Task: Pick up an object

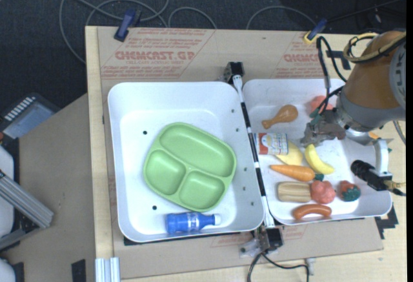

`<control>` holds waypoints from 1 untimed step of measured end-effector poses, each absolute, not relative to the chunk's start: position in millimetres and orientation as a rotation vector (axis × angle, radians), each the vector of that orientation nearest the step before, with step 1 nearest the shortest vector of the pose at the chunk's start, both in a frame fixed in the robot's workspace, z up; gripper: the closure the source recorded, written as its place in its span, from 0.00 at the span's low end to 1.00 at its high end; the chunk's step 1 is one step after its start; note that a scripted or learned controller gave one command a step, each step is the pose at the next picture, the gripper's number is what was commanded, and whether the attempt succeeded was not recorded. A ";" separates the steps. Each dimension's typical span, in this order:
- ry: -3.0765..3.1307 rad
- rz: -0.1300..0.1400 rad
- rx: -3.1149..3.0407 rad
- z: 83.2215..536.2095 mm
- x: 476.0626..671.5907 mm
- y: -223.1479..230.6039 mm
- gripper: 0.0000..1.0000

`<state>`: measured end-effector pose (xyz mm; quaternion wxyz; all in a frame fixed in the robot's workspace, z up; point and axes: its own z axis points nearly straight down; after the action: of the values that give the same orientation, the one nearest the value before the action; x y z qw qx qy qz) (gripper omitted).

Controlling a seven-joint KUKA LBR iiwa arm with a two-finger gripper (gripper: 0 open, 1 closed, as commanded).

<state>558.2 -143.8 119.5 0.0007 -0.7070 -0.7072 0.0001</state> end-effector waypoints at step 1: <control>-2.221 0.000 -2.218 184.8 506.3 -74.0 1.00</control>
<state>506.3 -74.0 184.8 0.0012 -0.7066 -0.7076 -0.0001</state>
